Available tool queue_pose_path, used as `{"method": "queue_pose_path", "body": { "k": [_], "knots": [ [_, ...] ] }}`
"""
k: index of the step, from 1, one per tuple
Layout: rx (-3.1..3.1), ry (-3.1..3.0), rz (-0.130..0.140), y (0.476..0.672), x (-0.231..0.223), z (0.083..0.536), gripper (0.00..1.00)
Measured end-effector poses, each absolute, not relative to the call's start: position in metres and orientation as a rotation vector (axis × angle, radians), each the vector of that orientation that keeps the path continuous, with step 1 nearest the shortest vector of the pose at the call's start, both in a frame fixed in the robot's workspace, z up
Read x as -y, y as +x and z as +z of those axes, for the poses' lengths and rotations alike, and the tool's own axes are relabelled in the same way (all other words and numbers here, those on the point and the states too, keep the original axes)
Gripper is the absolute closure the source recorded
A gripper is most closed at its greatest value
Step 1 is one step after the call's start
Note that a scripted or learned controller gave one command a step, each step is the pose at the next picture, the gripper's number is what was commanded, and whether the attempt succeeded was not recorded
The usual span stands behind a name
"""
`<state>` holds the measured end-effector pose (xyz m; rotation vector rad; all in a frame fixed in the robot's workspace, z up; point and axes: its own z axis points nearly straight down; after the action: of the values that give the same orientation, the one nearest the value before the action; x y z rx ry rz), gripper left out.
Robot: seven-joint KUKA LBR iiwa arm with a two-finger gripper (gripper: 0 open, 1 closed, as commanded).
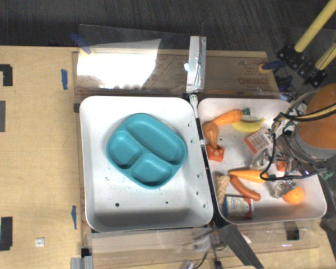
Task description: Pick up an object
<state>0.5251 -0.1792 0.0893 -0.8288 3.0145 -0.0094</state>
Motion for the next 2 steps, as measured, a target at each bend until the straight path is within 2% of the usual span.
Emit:
{"method": "queue_pose_path", "body": {
  "k": [1,2],
  "knots": [
    [-3.015,-0.832,-0.006,0.583,0.153,0.089,0.0],
    [-3.012,-0.85,-0.006,0.522,0.122,0.09,0.0]
  ]
}}
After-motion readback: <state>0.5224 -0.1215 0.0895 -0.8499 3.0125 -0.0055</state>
